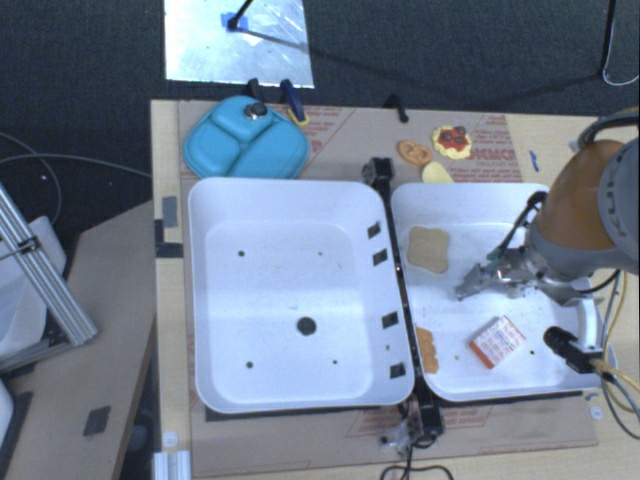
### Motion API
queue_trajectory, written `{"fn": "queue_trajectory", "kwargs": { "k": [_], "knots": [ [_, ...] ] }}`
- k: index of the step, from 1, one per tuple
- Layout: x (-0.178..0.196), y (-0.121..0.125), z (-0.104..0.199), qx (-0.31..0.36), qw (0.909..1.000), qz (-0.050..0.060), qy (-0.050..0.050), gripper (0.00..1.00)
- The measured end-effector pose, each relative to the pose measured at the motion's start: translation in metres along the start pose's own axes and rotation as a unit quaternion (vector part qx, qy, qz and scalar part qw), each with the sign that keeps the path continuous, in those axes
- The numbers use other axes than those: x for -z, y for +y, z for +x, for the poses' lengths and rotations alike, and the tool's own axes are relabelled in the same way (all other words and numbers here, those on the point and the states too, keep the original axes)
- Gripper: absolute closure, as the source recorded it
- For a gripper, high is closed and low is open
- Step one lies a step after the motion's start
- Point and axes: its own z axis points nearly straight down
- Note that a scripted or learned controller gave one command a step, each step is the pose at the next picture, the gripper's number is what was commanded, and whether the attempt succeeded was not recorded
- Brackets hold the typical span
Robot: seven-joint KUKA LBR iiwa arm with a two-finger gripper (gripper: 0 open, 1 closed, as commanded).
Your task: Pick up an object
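Two white bins, pincer over the right bin (470, 193)
Pincer (470, 288) hovers mid-bin; finger state cannot be determined. Tan slice (429, 249) lies toward the bin's far-left corner, red-and-white packet (497, 341) near its front edge, both apart from the pincer

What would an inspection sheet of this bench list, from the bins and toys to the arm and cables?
Surface: cardboard-covered bench bearing two shallow white bins, left bin and right bin.
Job's things: in the right bin, a tan bread-like slice, a red-and-white small box and an orange piece by the divider.
Clutter: behind the bins, a blue compartment tray, a yellow piece, an orange cookie shape, a pizza-like toy.
Grippers: metal two-finger gripper low over the right bin, between slice and box, holding nothing.
Cables: black cable across the dark floor.
Surroundings: reflective sheet; aluminium frame at left.
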Motion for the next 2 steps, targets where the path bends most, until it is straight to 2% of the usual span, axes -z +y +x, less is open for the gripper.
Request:
{"fn": "queue_trajectory", "kwargs": {
  "k": [1, 2],
  "knots": [
    [-0.002, 0.041, -0.052, 0.0, 1.0, -0.002, 0.0, 0.0],
    [0.001, -0.038, -0.055, -0.002, 1.0, -0.007, -0.003, 0.0]
  ]
}}
